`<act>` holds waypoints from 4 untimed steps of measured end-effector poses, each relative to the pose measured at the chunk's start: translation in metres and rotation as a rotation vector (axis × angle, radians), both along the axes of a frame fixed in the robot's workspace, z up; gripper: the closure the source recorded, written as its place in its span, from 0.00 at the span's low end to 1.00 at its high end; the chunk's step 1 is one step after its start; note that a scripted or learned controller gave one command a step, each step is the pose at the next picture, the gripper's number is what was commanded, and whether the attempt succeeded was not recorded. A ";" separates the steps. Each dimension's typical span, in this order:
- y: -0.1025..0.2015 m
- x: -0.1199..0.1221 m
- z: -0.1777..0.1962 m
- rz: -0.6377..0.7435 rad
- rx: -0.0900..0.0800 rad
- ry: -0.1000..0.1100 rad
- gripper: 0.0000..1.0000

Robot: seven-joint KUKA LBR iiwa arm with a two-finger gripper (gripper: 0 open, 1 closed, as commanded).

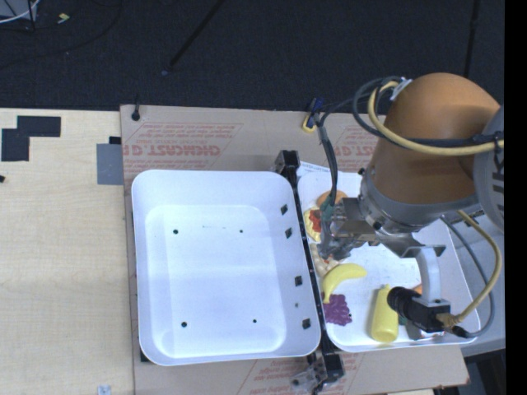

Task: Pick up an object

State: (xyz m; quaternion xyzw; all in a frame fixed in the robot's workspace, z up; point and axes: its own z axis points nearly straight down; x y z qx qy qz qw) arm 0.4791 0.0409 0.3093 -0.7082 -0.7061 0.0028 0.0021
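The arm's orange band (pixel 436 134) and grey wrist cover much of the right bin (pixel 387 341). My gripper (pixel 328 235) reaches down at that bin's left side, over a small heap of red, orange and yellow items (pixel 314 220) against the wall. A yellow banana (pixel 341 276) lies just below the gripper. A purple bunch of grapes (pixel 337 309) sits in front of the banana. A yellow bottle with a black cap (pixel 384 314) lies to the right of the grapes.
The left white bin (pixel 156 220) stands beside the right one, with a black divider (pixel 298 245) between them. Cables (pixel 329 159) loop from the arm over the right bin's far edge. Both bins rest on a cardboard sheet (pixel 189 142).
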 end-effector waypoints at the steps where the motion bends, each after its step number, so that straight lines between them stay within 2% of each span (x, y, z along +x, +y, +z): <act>1: -0.001 -0.003 0.006 0.000 0.001 -0.004 1.00; 2: 0.007 -0.004 0.007 0.005 0.001 -0.004 1.00; 3: -0.062 -0.004 -0.013 -0.004 -0.001 -0.001 1.00; 4: -0.061 -0.004 -0.028 0.002 0.001 -0.002 1.00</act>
